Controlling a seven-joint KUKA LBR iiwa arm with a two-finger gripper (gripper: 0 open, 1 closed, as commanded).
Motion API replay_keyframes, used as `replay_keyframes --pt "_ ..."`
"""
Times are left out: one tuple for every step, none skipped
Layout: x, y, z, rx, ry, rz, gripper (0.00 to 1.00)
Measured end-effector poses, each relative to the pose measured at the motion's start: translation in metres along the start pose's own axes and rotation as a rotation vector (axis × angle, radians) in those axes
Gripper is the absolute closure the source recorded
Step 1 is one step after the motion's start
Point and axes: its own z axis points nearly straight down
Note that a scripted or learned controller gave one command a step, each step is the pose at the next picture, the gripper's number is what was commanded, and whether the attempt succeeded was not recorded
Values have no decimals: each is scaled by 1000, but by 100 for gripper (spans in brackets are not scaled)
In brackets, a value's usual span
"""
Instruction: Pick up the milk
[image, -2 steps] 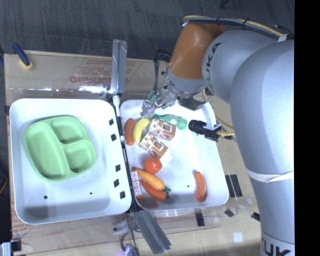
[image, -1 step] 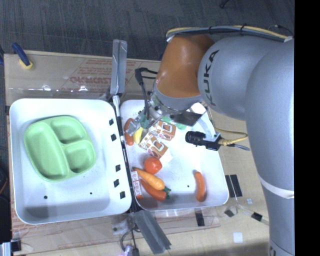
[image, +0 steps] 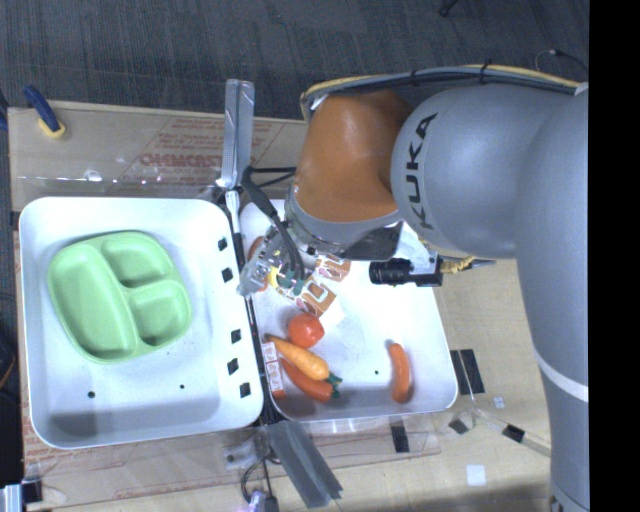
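Crowding is the main risk: nearest the camera, below the milk carton (image: 322, 283), lie the sausage (image: 400, 371), a carrot (image: 300, 358) and red pepper (image: 308, 386), then a tomato (image: 306, 330) touching the carton's lower edge. The carton sits in the right bin (image: 432, 318), just beside the gripper (image: 272, 268). Whether its fingers are spread cannot be told. A closing grasp might catch the tomato or tip the carton.

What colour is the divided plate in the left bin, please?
Light green, plain; the camera view shows the plate clearly.
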Motion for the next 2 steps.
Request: replay_keyframes --pt "79 32 20 2 2 248 100" --pt "120 55 -14 -2 -3 95 100"
